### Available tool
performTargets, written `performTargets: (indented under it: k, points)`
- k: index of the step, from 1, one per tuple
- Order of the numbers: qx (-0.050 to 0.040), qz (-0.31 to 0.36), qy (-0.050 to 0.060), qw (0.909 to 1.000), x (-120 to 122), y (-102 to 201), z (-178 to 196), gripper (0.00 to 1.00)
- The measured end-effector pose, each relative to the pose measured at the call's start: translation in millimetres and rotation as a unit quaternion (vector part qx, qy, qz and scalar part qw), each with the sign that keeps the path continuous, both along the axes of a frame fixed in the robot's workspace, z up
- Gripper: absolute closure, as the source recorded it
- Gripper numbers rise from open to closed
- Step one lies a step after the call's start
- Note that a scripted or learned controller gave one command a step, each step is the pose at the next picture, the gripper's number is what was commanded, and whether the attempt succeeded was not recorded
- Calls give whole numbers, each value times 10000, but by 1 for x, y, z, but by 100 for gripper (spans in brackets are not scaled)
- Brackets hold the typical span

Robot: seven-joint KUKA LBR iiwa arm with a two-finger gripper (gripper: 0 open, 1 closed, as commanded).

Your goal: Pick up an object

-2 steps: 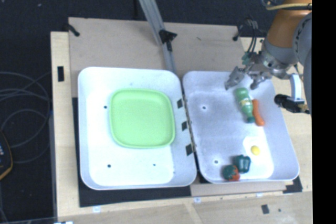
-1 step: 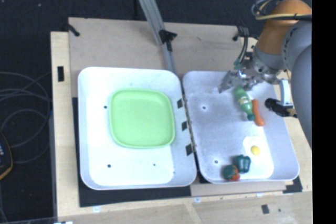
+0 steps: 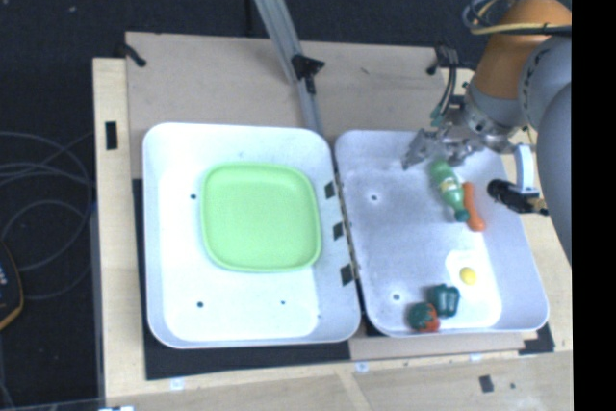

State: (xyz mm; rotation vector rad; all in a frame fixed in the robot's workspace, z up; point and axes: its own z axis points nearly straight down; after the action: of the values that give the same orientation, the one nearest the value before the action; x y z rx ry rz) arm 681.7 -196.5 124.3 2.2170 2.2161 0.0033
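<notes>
Nearest the lower edge of the frame, in the bottom corner of the right bin, sit a dark green toy and a green-and-red piece touching it, with a small yellow piece just above them. Left bin carries a pale green plate, centre-left of frame. Both bins rest on the bench.

Arm enters at upper right. Gripper is low over the upper part of the right bin; how wide it stands, cannot tell from this angle — the tips blur into the bin floor.

Candidate object: green vegetable toy, lying just below and slightly right of the gripper, near it but apparently not between the tips. An orange carrot-like piece lies against its right side.

Step, as judged: approach/descent for a grasp, nothing lifted yet. Next move would call for a small shift toward lower right to centre over the green toy, then closing without catching the orange piece alongside.
</notes>
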Motion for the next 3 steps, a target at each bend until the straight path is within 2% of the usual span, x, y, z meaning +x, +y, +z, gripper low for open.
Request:
performTargets:
  k: [1,3]
  points:
    - [0,7,-4,10000,0,0,11,100]
    - [14,3,7,10000,2,8,102,100]
